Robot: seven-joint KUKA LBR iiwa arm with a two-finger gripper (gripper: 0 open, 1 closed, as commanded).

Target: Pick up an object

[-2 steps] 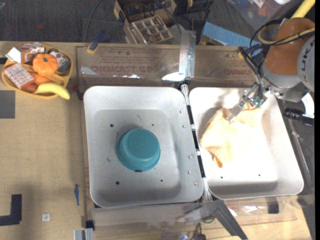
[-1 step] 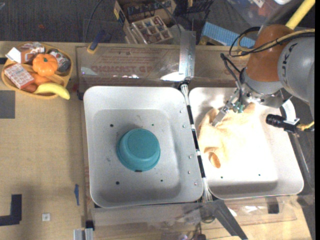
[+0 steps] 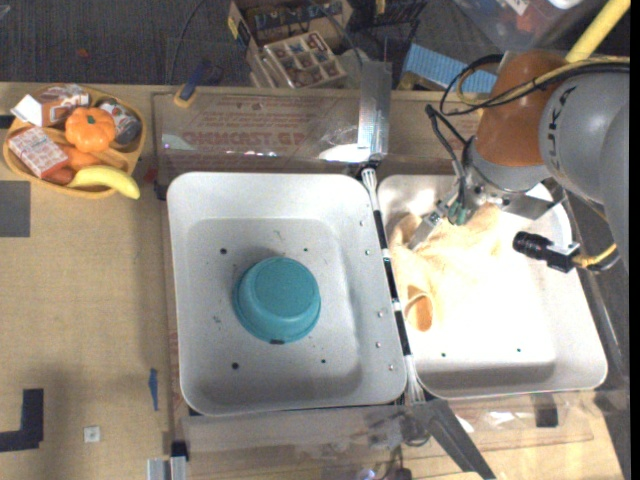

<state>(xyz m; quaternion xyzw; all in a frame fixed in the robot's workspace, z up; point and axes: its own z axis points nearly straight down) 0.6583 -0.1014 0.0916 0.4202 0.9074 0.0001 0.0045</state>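
Teal round plastic bowl (image 3: 278, 298) sits mid left white bin (image 3: 200, 218), near side. Right white bin (image 3: 560, 358): crumpled cream cloth (image 3: 450, 258) at far-left, small orange object (image 3: 421, 311) at its near edge. Gripper (image 3: 447, 215) low over the cloth's far part; can't tell its state. Cloth directly below, orange piece nearer and left.

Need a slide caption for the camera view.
Gripper over cream cloth in right bin; teal bowl in left bin.

i count two white bins (image 3: 190, 218), one teal bowl (image 3: 278, 299), one pale cloth (image 3: 455, 253), one orange piece (image 3: 421, 311), and one fruit basket (image 3: 20, 158).
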